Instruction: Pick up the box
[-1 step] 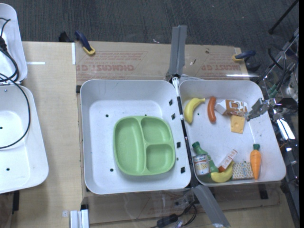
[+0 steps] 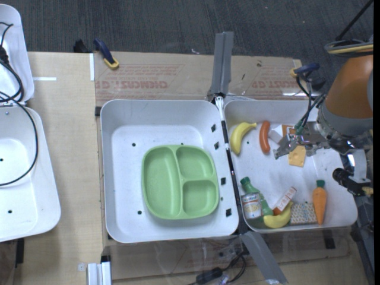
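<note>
Gripper (image 2: 292, 142) over upper mid of R bin (image 2: 332, 224), just above yellow wedge (image 2: 297, 157); grip state: can't tell. Box (image 2: 286, 197), slim white/red carton, approx 6 o'clock from gripper, apart from it. Long axis 1-to-7 o'clock, low end against banana (image 2: 276, 220). Carrot (image 2: 320, 202) near at 3 o'clock, bottle (image 2: 252, 199) at 9. Bare floor betw gripper & box; prob approachable from 12.

You've got a pale green tray (image 2: 180, 181) in the white left bin (image 2: 113, 159); over right, a yellow banana (image 2: 240, 135), red sausage (image 2: 264, 136), orange carrot (image 2: 320, 202), and the arm's orange band (image 2: 351, 88).
</note>
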`<state>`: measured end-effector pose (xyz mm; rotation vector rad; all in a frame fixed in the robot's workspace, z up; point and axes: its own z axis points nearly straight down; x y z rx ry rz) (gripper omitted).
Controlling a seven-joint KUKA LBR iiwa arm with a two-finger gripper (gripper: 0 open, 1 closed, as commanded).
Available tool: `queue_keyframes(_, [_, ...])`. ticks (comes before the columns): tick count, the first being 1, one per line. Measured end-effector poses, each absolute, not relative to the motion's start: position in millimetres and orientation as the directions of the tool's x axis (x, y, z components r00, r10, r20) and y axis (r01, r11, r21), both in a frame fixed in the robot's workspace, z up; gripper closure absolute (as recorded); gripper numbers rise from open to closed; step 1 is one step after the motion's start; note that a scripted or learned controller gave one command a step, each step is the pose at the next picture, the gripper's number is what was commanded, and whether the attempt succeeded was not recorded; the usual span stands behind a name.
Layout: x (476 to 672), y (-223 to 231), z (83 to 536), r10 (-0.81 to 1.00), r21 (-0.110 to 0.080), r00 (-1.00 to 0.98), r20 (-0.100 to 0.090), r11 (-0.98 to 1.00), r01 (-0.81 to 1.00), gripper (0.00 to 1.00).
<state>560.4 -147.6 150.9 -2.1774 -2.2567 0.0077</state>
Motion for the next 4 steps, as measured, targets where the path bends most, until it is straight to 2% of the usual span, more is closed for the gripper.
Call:
queue_keyframes(1, [559.3,-96.4,116.8,0.986,-0.009,0.168,-0.001,-0.168,0.986,0.00])
queue_keyframes(2, [609.4,-101.8,87.6,0.979,-0.007,0.202,-0.002,-0.202,0.979,0.00])
queue_keyframes(3, [608.6,-102.5,92.4,0.980,-0.013,0.199,-0.004,-0.199,0.980,1.00])
queue_keyframes(4, [596.9,-53.3,219.1,0.932,-0.006,0.361,-0.005,-0.362,0.932,1.00])
